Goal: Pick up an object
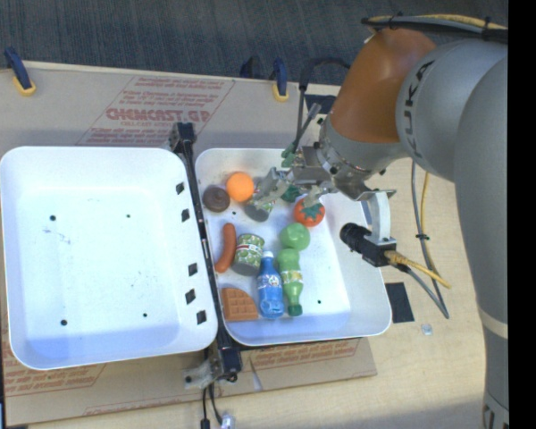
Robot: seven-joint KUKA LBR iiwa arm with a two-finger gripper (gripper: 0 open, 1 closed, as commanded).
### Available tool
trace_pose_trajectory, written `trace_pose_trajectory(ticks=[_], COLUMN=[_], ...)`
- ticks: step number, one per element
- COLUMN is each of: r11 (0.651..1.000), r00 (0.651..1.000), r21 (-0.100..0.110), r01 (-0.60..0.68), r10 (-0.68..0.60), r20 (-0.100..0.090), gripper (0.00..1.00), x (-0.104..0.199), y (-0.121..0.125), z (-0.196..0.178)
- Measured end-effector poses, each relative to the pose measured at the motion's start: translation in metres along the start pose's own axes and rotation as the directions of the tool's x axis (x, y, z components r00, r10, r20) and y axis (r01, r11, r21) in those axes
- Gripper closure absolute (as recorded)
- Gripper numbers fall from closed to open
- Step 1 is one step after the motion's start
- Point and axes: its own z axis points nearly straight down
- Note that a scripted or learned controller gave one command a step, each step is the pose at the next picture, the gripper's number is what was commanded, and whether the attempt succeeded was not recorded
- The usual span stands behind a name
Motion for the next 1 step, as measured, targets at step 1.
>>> trace_pose_trajectory(ticks=[1], r11=[1.000], r00=[1.000], r21=[0.000], r01=[-0.001], r10=[0.001], r20=[0.002], gripper=[0.00], x=[-0.0698], y=[0.0089], z=[0.1383])
